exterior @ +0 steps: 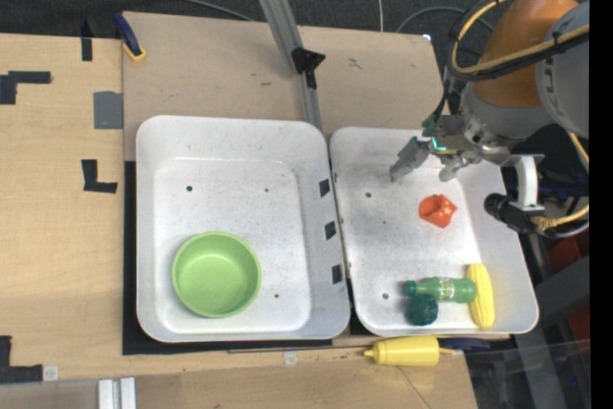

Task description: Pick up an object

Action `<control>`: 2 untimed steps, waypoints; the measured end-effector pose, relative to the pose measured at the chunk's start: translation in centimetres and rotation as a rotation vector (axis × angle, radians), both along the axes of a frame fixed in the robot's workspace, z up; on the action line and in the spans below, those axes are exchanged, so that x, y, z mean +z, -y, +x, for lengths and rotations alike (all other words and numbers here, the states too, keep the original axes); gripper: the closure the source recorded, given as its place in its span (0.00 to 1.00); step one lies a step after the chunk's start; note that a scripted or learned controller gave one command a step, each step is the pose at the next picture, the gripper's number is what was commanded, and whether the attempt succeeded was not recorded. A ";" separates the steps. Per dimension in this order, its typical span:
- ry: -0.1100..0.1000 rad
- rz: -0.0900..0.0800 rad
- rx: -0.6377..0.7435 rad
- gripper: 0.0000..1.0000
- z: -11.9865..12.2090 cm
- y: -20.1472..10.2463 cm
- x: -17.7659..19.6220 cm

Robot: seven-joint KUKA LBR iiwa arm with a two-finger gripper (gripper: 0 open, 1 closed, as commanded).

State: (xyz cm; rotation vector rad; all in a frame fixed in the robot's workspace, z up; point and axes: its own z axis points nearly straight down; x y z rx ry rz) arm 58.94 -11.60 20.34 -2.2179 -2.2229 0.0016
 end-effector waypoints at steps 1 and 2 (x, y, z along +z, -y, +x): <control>-0.004 -0.001 -0.001 0.00 0.8 0.3 -5.0; -0.004 -0.001 -0.001 0.00 0.5 0.7 -9.5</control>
